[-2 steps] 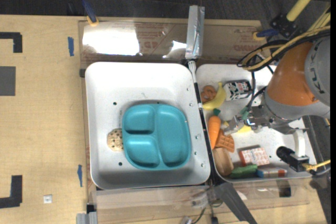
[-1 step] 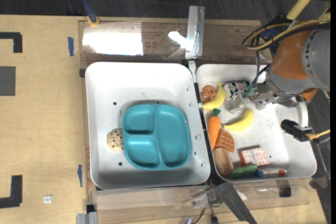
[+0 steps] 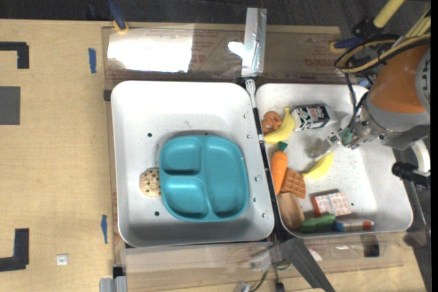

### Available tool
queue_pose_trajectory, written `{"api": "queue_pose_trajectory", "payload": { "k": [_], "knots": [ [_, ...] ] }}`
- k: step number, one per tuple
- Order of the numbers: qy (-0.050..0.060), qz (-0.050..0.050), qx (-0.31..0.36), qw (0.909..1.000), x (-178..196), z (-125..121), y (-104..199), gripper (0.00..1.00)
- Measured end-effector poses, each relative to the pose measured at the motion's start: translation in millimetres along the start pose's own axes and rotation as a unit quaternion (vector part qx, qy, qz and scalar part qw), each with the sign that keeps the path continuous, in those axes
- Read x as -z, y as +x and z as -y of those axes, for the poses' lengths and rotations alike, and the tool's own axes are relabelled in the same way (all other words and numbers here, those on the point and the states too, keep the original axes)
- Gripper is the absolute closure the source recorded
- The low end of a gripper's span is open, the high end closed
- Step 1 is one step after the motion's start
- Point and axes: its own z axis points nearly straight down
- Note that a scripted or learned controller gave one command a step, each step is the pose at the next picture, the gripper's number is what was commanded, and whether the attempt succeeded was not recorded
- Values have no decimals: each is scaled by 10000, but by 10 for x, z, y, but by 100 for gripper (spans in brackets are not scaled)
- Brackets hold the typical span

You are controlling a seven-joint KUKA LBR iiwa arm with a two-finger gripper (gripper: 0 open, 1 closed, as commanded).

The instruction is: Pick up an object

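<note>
1. Wooden desk [image 3: 48, 167] carries two shallow white bins side by side, with dark floor beyond it.
2. Nothing is lifted yet; the likeliest thing to pick is the yellow banana [image 3: 319, 165], lying loose near the middle of the right bin [image 3: 393, 212], just below and left of the gripper [image 3: 348, 137].
3. I cannot tell how the gripper is set, since it is small and blurred against the white floor of the right bin; nothing shows held in it.
4. Left of the banana lie an orange carrot [image 3: 279, 167] and a waffle [image 3: 294, 183]; above it, a second yellow piece [image 3: 282, 131] and a small milk carton [image 3: 310, 116].
5. Below the banana, a red box [image 3: 331, 203] and a green piece [image 3: 318, 221] sit along the near wall.
6. Toys crowd the right bin's left side, probably from tumbling there, so the banana offers the clearest approach.
7. Further left, the other bin [image 3: 130, 113] holds a teal divided plate [image 3: 204, 176] with a cookie [image 3: 150, 182] touching its left edge.
</note>
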Motion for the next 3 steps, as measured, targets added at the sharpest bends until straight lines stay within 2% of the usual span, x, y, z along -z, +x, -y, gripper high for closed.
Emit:
{"api": "queue_pose_trajectory", "payload": {
  "k": [1,2,3],
  "knots": [
    [-38,24,2,10000,130,-26,-8,100],
    [-24,15,1441,9896,974,-175,605,100],
    [-3,-4,2227,9749,988,305,1094,100]
  ]
}}
